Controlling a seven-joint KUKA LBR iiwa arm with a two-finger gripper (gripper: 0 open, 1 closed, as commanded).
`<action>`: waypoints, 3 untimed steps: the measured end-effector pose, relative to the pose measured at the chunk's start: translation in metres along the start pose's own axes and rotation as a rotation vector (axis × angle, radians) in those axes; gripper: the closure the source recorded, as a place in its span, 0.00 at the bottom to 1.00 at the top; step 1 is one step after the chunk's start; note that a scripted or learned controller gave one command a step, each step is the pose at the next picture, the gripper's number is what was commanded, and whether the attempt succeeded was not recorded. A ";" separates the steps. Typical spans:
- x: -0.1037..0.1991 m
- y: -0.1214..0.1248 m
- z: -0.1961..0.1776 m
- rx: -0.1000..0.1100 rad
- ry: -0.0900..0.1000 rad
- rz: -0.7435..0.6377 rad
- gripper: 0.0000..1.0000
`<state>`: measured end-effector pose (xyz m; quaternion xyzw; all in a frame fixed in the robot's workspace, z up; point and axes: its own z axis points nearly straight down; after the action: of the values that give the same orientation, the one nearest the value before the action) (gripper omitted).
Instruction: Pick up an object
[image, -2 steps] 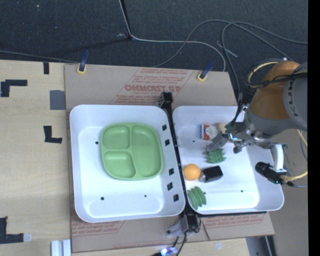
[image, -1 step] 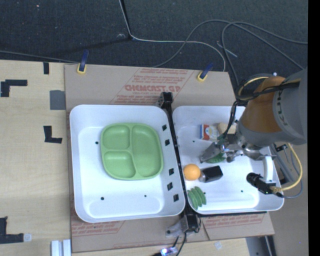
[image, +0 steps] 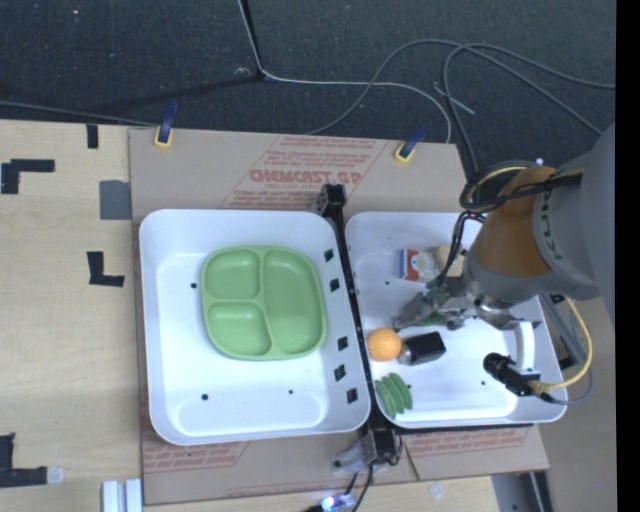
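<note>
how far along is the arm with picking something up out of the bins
Done: the arm has reached into the right bin, with its gripper low among the objects. In hand: nothing that can be confirmed; the view does not show any object held. Left: the grasp and the lift. The orange ball, black object, green object and small carton all lie on the bin floor, and the green plate sits in the left bin.

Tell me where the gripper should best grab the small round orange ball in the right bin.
Grip the small round orange ball across its middle, coming straight down. Being round, any width works, but set the fingers away from the black block beside it and the bin wall on its other side.
</note>
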<state>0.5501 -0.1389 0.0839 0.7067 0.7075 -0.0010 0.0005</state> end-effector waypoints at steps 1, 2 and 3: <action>0.001 0.000 -0.011 -0.001 0.000 -0.001 1.00; 0.003 -0.007 -0.069 -0.004 0.002 0.000 1.00; -0.003 0.002 -0.121 -0.005 0.001 0.000 1.00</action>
<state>0.5525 -0.1417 0.2050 0.7066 0.7076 0.0012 0.0020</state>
